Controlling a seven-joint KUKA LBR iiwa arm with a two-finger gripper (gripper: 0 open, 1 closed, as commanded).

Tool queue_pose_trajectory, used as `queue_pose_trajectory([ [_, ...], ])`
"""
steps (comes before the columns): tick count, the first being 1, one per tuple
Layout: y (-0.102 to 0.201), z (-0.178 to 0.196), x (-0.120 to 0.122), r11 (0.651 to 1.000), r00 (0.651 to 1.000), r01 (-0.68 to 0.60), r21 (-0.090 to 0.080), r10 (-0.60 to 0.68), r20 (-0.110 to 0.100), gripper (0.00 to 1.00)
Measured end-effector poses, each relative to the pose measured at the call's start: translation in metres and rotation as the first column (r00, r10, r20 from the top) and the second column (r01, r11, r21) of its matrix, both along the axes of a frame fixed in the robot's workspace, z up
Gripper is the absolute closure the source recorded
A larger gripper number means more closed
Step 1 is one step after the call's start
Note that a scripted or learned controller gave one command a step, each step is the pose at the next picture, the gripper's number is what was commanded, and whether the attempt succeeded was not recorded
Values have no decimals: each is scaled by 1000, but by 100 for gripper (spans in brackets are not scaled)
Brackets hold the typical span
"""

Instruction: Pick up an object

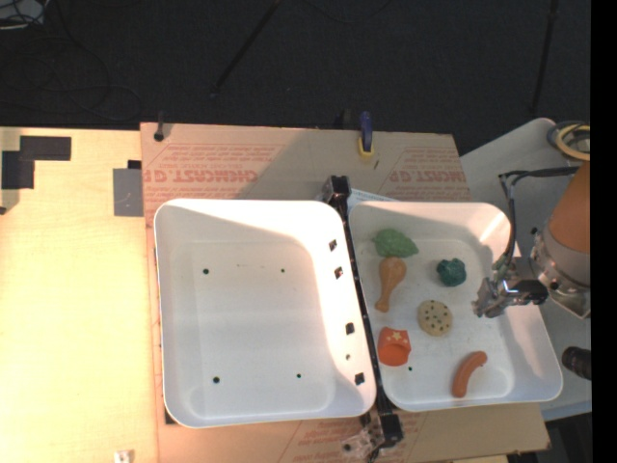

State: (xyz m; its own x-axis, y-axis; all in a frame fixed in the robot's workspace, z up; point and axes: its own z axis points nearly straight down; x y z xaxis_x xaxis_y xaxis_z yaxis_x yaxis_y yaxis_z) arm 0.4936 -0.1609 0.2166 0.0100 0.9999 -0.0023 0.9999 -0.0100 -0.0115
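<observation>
Two white bins are seen side by side on the bench. The right bin (525, 379) is used here as the landmark. Six toy foods are kept inside it. A green leafy piece (396, 243) is found near its far wall. A tan chicken leg (389, 281) is laid just below the leafy piece, close to the bin's left wall. A dark green lump (450, 272) is seen near the middle of the bin, toward the far side. A round cookie (435, 317) is placed in the middle of the bin. A red piece (393, 346) is set by the bin's left wall, toward the near side. An orange sausage (469, 373) is laid near the bin's near wall.

The gripper (490, 302) is held over the right side of the bin, close to its right wall, a little apart from the cookie and the dark green lump. Nothing can be seen between its metal tips. How far it is open cannot be told.

The left bin (183, 394) is seen just beside the right bin's left wall.
</observation>
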Motion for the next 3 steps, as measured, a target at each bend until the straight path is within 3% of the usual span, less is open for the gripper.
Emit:
queue_pose_trajectory([
  [1,-28,-113,-22,1000,1000,-7,5,7,-2,100],
  [2,29,17,-15,1000,1000,-16,3,16,22,100],
  [3,-6,-133,-18,1000,1000,-7,0,7,13,100],
])
